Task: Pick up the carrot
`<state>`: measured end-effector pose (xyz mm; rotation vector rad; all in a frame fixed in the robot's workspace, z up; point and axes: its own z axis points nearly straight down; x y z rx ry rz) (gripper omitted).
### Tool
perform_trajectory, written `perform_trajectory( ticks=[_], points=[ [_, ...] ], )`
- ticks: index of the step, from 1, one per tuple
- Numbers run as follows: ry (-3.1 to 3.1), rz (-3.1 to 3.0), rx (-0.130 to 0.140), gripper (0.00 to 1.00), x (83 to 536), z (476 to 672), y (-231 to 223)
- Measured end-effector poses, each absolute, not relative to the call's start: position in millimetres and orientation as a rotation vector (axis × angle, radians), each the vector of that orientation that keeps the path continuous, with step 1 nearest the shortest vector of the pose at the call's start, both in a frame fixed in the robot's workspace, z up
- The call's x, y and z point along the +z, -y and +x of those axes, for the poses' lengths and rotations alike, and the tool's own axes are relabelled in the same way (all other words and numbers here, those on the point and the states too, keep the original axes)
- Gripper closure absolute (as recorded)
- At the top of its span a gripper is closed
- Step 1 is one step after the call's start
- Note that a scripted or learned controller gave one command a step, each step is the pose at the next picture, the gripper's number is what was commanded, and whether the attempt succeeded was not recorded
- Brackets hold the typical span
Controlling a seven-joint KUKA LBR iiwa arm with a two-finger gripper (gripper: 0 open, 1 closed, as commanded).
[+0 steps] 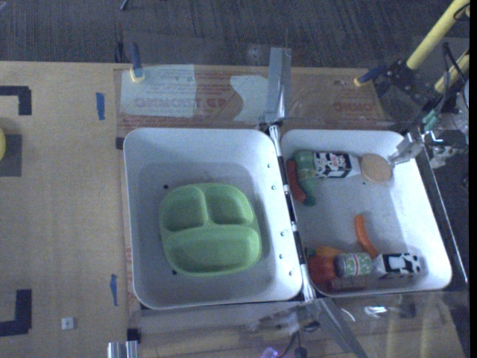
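The grey arm enters at the right edge of the camera view, near the upper right corner of the right bin. Its end effector [440, 142] sits over that bin's rim, small and blurred; whether it is open or closed cannot be told, and nothing is visibly held.

Count: two shallow white bins on the wooden tabletop [59, 222]. The left white bin [141, 274] holds one green plastic divided plate [211, 228]. The right white bin [432, 230] holds two black-and-white cow-print milk cartons, one at the top [331, 164] and one at the bottom right [401, 263]; one round tan disc [376, 169]; one red-and-green item [299, 186] along the left wall; one small green-labelled can [354, 264]; one red piece [322, 271] at the lower left, shape unclear.

The slim orange carrot [362, 234] lies on the right bin's bare floor, lower centre, tilted, just above the can. It lies below and left of the end effector, well apart from it.
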<state>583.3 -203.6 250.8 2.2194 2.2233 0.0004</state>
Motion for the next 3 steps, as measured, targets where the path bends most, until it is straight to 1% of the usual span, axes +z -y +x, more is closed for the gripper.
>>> perform_trajectory(
  ticks=[1,2,3],
  points=[
    [-2.476,1.924,0.002,0.00,271.2,577.2,221.7],
    [-2.672,1.650,0.001,0.00,272.4,538.9,223.5],
    [-2.945,1.085,0.001,0.00,275.2,488.7,223.5]
  ],
)
